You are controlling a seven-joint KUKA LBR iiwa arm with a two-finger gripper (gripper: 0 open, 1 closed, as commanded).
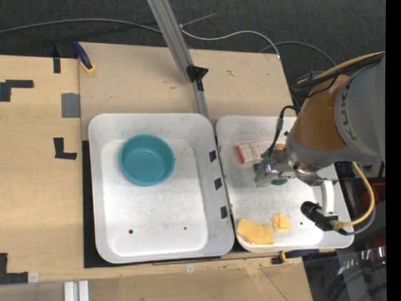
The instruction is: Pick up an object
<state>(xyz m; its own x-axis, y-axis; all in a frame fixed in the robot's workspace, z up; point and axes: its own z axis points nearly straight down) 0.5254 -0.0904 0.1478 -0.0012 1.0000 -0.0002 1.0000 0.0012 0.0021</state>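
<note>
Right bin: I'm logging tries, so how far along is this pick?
Done: the gripper is low inside the right bin, beside the red-and-white packet. In hand: nothing visibly held. Left: grasp and lift; the yellow pieces still lie by the near rim, the teal bowl in the left bin.

I see two matt white plastic bins (106, 231), faintly speckled; a smooth, satin teal plastic bowl (147, 160) at centre left; a matt wooden bench (37, 187); a ribbed metal rail (169, 27) at the top.
</note>
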